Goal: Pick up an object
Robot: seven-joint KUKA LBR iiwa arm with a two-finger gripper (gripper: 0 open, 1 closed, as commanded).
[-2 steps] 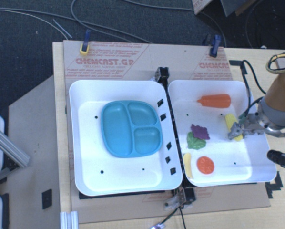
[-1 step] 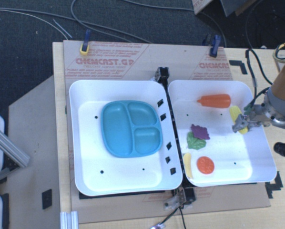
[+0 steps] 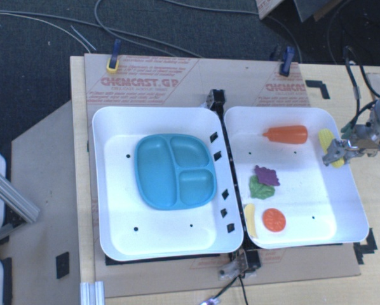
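Observation:
The right bin [image 3: 342, 202] holds an orange carrot [image 3: 286, 134] near its back wall. A purple grape bunch [image 3: 266, 175] lies in the middle with a green leafy piece [image 3: 262, 190] just in front of it. An orange round slice [image 3: 274, 220] sits near the front, and a pale yellow stick [image 3: 249, 220] lies along the left wall. A yellow piece [image 3: 327, 138] rests against the right wall. My gripper [image 3: 337, 154] hangs over that right wall, right at the yellow piece. Whether it touches or holds the piece is not clear.
The left bin [image 3: 114, 170] carries a blue divided plate [image 3: 175, 170]. A black divider strip [image 3: 223, 164] runs between the bins. Cables [image 3: 358, 84] hang by the arm at the right, and clamps [image 3: 286, 61] hold the board at the back.

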